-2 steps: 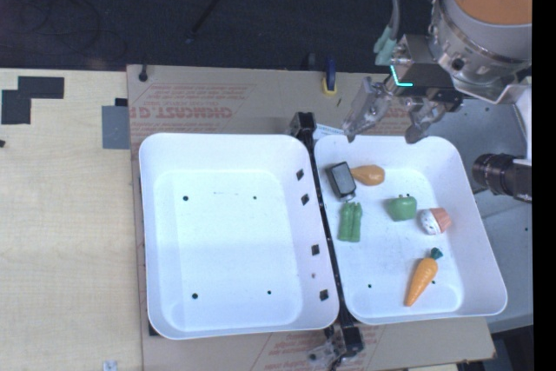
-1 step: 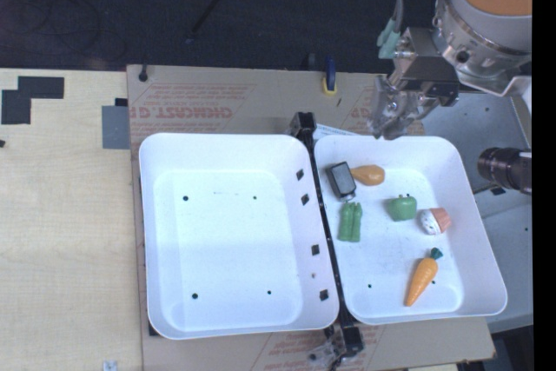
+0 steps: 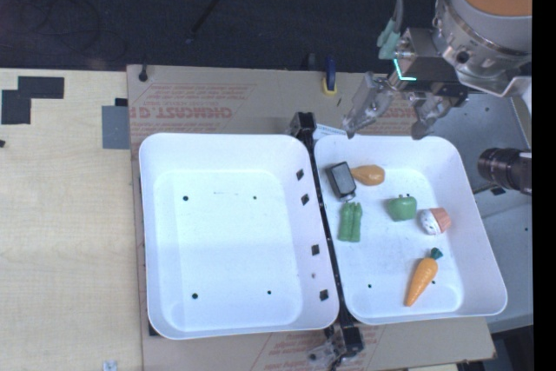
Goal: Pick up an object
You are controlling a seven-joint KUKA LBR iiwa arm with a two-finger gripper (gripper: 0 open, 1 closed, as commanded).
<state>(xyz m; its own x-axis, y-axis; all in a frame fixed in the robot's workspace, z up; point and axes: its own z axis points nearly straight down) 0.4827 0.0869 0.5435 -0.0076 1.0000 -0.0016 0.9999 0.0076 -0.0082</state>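
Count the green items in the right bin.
2. A long green block lies near the bin's left wall, below the black box. A rounder green piece sits mid-bin, left of the pink-and-white toy. Nothing looks hidden.

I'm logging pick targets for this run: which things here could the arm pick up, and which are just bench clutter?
Pickable, all in the right bin:
carrot
green block
green round toy
orange oval piece
black object
white and pink piece

Lying about:
left bin
cardboard sheet
yellow and blue clip
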